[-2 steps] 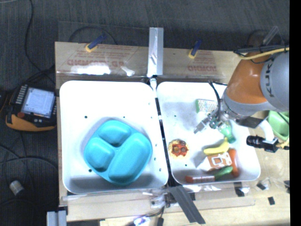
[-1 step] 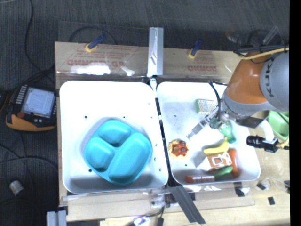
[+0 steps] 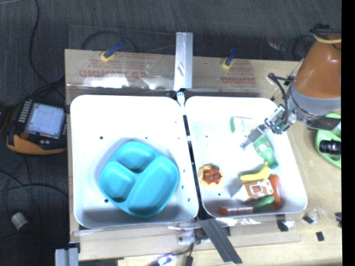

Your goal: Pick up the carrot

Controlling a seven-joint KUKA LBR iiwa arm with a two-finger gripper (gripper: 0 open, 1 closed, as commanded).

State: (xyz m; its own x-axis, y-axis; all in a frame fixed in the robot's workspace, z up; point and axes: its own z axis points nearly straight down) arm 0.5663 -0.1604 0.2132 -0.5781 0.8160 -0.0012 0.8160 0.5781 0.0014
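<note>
The hand (image 3: 252, 137) (finger state impossible to tell) hovered in the right bin (image 3: 222, 112), well above the carrot (image 3: 275, 185).

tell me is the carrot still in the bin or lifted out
In the bin: the carrot lies on the right bin floor among other toys, with the gripper apart from it.

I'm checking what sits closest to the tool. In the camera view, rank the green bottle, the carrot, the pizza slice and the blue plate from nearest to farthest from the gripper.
Measured from the gripper:
1. Green bottle, just below it, right bin.
2. Carrot, lower right corner area.
3. Pizza slice, right bin's left side.
4. Blue plate, left bin.
The carrot and pizza slice are nearly tied.
</note>
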